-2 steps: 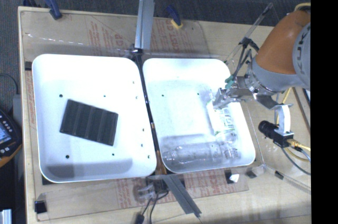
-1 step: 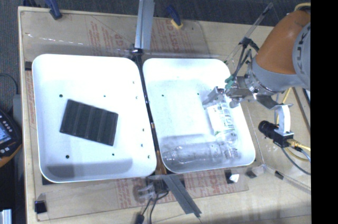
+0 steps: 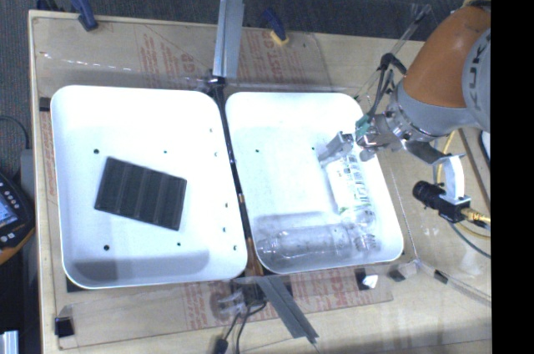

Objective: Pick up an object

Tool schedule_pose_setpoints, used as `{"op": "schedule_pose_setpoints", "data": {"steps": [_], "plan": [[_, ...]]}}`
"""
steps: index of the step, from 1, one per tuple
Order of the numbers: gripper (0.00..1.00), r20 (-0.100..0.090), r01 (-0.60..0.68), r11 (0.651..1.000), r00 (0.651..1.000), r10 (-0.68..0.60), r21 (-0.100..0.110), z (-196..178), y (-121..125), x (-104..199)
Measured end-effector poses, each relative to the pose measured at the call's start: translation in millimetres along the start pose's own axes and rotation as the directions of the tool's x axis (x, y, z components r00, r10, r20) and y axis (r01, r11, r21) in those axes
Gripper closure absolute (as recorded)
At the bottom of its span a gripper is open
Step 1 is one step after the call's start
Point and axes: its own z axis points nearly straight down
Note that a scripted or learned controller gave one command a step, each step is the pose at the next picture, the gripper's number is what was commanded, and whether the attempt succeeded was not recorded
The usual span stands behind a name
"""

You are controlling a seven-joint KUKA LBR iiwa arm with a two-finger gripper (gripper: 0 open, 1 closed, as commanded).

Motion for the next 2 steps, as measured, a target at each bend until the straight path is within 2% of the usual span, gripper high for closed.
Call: {"op": "schedule_pose_setpoints", "data": {"steps": [1, 2], "plan": [[0.00, -0.003, 0.131, 0.991, 0.991, -0.131, 0.002, 17, 10, -1], [0.00, -0.004, 0.212, 0.977, 0.977, -0.212, 0.003, 63, 42, 28]]}}
